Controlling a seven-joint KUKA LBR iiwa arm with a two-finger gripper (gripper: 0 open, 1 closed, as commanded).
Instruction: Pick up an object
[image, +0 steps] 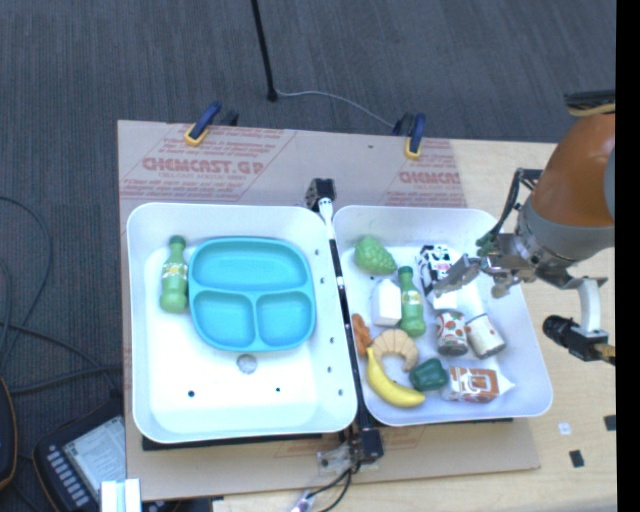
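Note:
My gripper (478, 278) hangs over the right side of the right bin (520, 400), its fingers spread open with nothing between them. Just to its left lies a black-and-white cow-patterned item (435, 262), and a white piece (450, 298) sits below the left finger. A small can (450, 332) and a white cup (485, 337) lie nearer the front. Further left are a green bottle (409, 300), a white carton (387, 302), a leafy green item (375, 255), a croissant (395, 347), a banana (390, 385), a green pepper (428, 375) and an orange-and-white box (472, 383).
The left bin (150, 400) holds a blue divided tray (250, 292) and a second green bottle (175, 275) at its left wall. The grey and orange arm (580, 190) comes in from the right. Two clamps (205, 122) (414, 135) grip the board's back edge.

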